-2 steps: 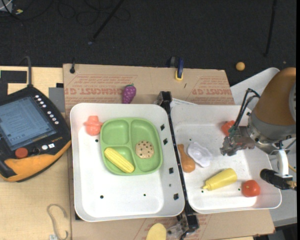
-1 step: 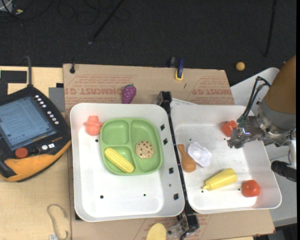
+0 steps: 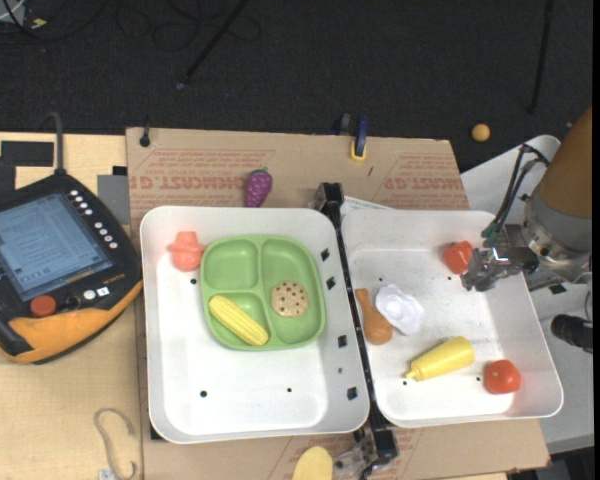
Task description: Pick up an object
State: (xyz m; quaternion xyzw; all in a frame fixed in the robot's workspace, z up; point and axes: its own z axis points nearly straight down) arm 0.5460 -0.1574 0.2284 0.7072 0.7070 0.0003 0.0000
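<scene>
**Inspection: end effector at the right bin, nothing seen in its grasp**

The end effector sits over the upper right part of the right bin, close beside a small red-orange object near that bin's far wall. I cannot tell from where I stand whether its fingers are apart or together, and no object is visible between them. Behind it, the grey wrist and the orange band of the arm enter from the right, with cables looping above the wrist.

Other candidates for picking in the right bin: a white crumpled item near the centre, an orange-brown piece touching its left side, a yellow bottle lying on its side toward the front, and a red tomato just beside it in the front right corner.

The left bin holds a green divided plate carrying a corn cob and a cookie in separate compartments, with a pink toy outside the plate at the upper left.

Both bins rest on cardboard over the table. A purple object lies on the cardboard behind the left bin. A control pendant lies at the far left. The floor beyond is dark.
</scene>
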